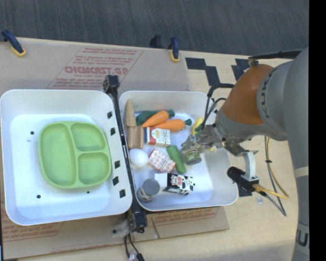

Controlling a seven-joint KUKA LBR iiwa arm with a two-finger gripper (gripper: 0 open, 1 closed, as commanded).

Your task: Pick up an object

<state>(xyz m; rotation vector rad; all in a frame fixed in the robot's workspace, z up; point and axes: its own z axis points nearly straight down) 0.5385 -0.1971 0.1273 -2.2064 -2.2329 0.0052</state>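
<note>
Gripper (193, 148) down in rt bin (224, 192), tips just beside green cucumber (175, 157) & carrots (162, 119). Finger state: can't tell. Lt bin (11, 145) w/ green divided plate (75, 154).

A grey arm with an orange band (249, 94) is reaching in from the right of the frame, its two-finger gripper (192, 152) hanging low inside the right shallow white bin (220, 192), just beside a green cucumber-shaped toy (175, 159). Around it in that bin are lying two orange plastic carrots (164, 121), a white egg (138, 157), a small printed carton (158, 136), a black-and-white cow figure (181, 183) and a grey can (149, 190). In the left white bin (13, 200), a light green three-compartment plate (74, 154) is sitting flat near the centre.
</note>
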